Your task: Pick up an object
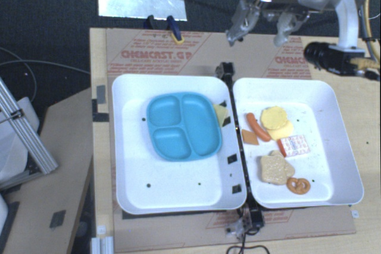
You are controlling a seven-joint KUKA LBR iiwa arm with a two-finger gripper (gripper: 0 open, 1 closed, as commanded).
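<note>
Tool above bench, fingers apart

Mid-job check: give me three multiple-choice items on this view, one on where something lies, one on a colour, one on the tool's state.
1. Where does the pretzel lie?
A. On the blue tray
B. In the right bin, near corner
C. On the bench outside both bins

2. What colour is the divided tray in the left bin?
A. Blue
B. Red
C. Green

3. How is the tool right now?
A. Shut on the pretzel
B. Down in the left bin
C. Open, above the bench beyond the bins

Answers: 1 B, it sits in the right bin beside the bread-like piece. 2 A, the tray is plainly light blue. 3 C, its fingers stand apart with nothing between them.
</note>
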